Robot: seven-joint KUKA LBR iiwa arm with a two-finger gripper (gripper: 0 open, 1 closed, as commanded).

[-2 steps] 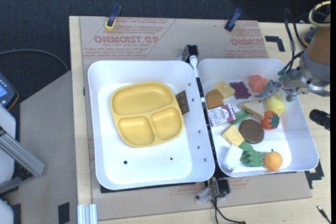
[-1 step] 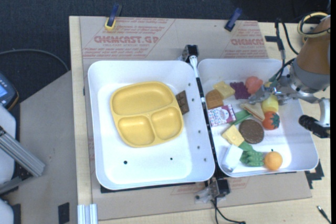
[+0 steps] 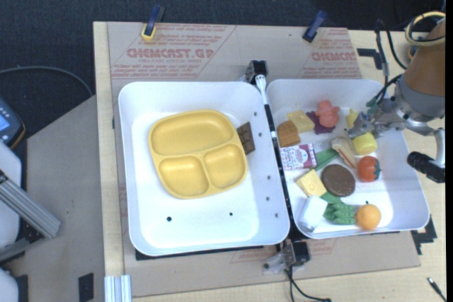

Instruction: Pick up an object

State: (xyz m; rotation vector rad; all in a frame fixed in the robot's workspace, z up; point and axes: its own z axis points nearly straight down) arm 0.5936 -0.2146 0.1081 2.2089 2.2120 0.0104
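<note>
The right bin (image 3: 410, 184) holds several toy foods: a pink piece (image 3: 326, 110), a brown bread block (image 3: 287, 132), a pink-and-white carton (image 3: 297, 155), a yellow fruit (image 3: 364, 144), a red tomato (image 3: 367, 168), a round brown cookie (image 3: 339, 180), a yellow cheese wedge (image 3: 311, 183), green broccoli (image 3: 340, 213) and an orange (image 3: 368, 216). The arm reaches in from the right. Its gripper (image 3: 359, 124) hangs low over the bin's upper right part, just above the yellow fruit and to the right of the pink piece. Nothing shows between its tips.
The left bin (image 3: 134, 173) holds a yellow three-section plate (image 3: 197, 152), with a small brown block (image 3: 246, 138) at the plate's right edge. A black divider (image 3: 272, 145) runs between the bins. Clamps (image 3: 150, 23) hold the cardboard base at the back.
</note>
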